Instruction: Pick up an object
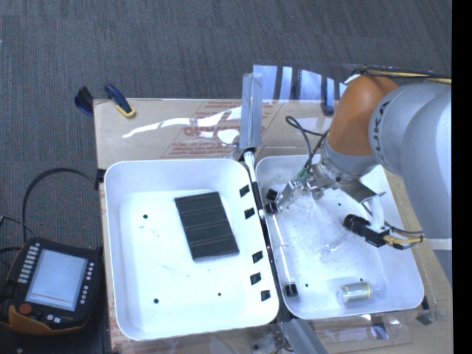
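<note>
A dark ribbed rectangular slab (206, 225) lies flat in the middle of the left bin (125, 190). In the right bin (402, 271), a small shiny cylinder (355, 292) rests on its side near the front edge. A faint clear object (330, 246) lies mid-bin. My gripper (292, 192) is low over the right bin's back-left corner, close to the divider between the bins. It is well apart from the cylinder and the slab. Glare and clear material around its tip blur what lies there.
The grey arm with its orange band (361, 120) covers the right bin's back right. A black cable fitting (363, 227) hangs over that bin. Several black clips (254, 234) line the divider. A teach pendant (51, 279) sits left of the bench, and blue clamps (110, 98) at the back-left corner.
</note>
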